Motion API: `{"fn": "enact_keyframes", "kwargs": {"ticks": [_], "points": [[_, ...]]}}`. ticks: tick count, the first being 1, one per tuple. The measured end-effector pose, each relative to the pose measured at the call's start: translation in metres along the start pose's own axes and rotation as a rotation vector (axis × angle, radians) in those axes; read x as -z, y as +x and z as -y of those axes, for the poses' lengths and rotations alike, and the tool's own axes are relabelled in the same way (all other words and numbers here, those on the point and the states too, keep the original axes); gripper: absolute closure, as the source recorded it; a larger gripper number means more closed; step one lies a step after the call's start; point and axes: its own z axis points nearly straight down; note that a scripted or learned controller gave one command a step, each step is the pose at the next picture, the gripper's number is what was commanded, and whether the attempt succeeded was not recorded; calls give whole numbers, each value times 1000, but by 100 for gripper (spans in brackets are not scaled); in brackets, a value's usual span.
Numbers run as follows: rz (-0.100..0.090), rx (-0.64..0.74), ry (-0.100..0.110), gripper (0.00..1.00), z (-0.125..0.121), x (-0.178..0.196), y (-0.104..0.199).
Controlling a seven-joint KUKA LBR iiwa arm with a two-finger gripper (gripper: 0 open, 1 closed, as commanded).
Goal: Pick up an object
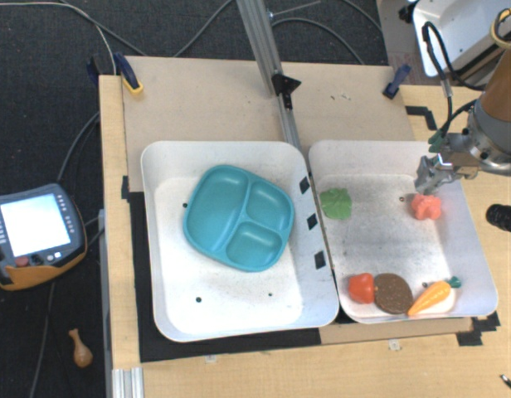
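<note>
Rightward, bin (463,247) holds pink toy (426,207), carrot (430,298); tool (430,181) grip unclear.

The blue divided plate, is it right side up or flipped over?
Right side up: the blue divided plate shows three hollow compartments facing upward, lying in the left bin.

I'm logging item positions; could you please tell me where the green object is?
The green object lies in the right bin, at its upper left corner beside the divider, with the teal tray in the left bin nearby.
</note>
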Motion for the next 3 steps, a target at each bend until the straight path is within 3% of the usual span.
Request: {"fn": "enact_keyframes", "kwargs": {"ticks": [3], "points": [[-3,4,8,100,-35,-25,158]]}}
